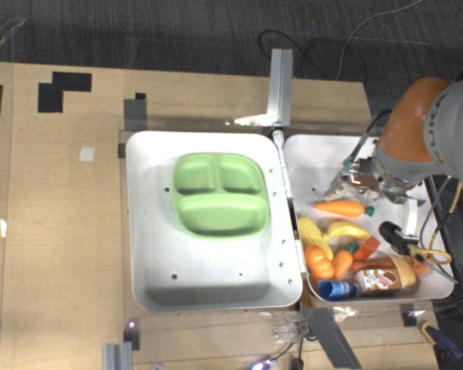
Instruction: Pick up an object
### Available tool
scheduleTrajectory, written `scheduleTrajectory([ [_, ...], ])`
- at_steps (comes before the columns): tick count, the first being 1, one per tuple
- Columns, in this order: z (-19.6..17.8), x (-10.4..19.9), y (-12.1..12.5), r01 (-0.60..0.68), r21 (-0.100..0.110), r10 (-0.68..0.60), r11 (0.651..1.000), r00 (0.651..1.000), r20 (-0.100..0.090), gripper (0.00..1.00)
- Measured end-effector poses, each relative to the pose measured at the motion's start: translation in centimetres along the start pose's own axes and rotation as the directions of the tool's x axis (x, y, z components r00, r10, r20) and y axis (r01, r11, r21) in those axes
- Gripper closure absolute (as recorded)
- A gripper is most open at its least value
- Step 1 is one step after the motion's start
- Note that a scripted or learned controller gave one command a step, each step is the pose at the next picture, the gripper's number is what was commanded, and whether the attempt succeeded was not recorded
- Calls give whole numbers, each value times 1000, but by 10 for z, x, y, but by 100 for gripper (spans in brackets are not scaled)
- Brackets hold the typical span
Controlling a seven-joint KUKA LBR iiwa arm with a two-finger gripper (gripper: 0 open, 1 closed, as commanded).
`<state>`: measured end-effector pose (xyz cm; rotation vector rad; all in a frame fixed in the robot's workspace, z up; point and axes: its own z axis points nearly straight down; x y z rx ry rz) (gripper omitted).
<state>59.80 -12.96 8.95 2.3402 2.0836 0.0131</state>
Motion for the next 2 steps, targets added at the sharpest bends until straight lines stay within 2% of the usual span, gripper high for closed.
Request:
scheduleTrajectory([
  [1,-1,23,-28,65,-5,-65,998,998,1,0],
  [2,-24,-31,-35,155,6,-155,988,988,0,0],
])
